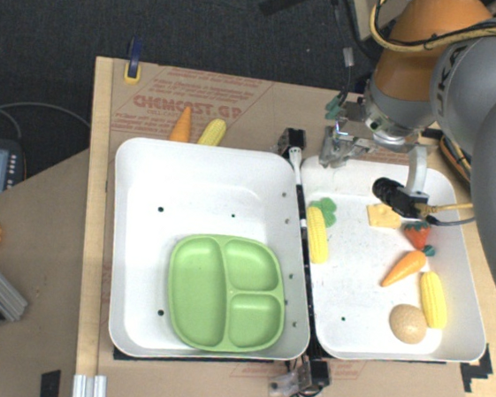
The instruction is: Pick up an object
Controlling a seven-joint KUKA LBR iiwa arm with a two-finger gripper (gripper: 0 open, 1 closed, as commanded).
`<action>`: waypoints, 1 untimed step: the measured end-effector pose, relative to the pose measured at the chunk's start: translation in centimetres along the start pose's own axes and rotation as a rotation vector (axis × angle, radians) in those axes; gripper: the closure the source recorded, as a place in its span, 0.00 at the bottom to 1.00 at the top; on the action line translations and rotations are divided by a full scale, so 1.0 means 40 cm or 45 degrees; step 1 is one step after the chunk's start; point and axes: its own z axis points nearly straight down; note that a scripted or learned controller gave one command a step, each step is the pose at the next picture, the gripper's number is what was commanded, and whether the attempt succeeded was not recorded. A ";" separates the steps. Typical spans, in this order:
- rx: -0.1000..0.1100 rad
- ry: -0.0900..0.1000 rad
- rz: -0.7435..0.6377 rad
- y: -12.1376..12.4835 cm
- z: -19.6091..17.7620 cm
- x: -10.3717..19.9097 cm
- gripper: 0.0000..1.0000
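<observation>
1. while the gripper [337,150] hangs over the far corner of the right-hand bin [354,285], just beside the wall it shares with the left-hand bin [186,195], nothing shows in its grasp. whether it is spread or pressed together i cannot tell.
2. the likeliest thing to pick is the corn cob [317,234], a little below the gripper in the picture. it lies along that shared wall, with a green leafy piece [325,211] touching its upper end.
3. risk: because the cob hugs the wall, a straight descent could land on the rim, or the grip could close against the wall instead of round the cob.
4. risk: the cob is rounded and smooth-looking, so an off-centre pinch may squeeze it out and roll it away.
5. risk: the leafy piece could be caught along with the cob, or in its place.
6. to the gripper's lower right, well clear of the wall, lie a cheese wedge [382,217], a carrot [403,267], a second corn cob [432,299] and a beige round lump [408,324], probably safer targets.
</observation>
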 end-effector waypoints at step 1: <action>-0.001 -0.009 0.020 -0.015 -0.228 -0.131 1.00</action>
